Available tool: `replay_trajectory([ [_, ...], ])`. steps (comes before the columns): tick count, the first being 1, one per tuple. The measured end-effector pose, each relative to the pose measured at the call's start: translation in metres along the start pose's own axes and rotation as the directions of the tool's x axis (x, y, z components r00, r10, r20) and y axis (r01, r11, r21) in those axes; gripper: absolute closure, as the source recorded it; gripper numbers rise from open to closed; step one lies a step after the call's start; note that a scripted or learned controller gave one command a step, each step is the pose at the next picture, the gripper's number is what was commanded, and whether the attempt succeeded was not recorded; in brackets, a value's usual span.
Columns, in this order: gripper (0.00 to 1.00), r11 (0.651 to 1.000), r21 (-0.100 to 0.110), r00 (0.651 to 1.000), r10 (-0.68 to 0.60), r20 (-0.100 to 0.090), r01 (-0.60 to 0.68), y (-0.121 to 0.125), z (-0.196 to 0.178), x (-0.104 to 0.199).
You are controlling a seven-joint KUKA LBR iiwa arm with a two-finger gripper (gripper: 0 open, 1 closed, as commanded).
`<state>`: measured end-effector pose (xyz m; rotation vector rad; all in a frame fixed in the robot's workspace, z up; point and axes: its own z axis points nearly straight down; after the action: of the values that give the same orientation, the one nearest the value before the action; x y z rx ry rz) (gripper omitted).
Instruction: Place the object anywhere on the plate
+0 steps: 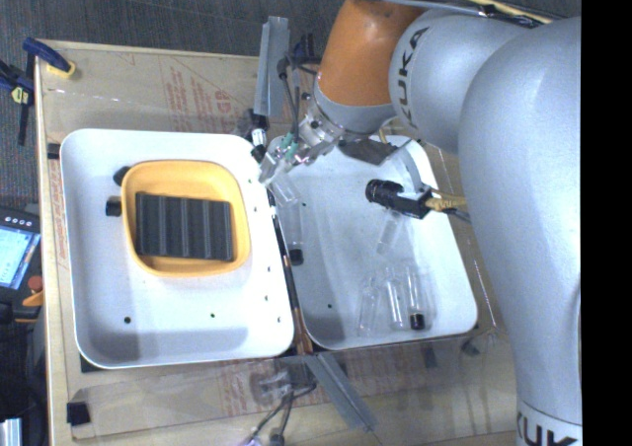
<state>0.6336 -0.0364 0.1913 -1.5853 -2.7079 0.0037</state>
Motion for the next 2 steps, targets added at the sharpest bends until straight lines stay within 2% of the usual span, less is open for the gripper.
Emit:
replay_trajectory([
  [1,1.0,0.996,0.001,0.996,-0.093,0.0,0.093,-0.01,0.0,0.025],
  [2,1.0,0.981,-0.003,0.981,-0.194,0.004,0.194,0.006,-0.001,0.026],
])
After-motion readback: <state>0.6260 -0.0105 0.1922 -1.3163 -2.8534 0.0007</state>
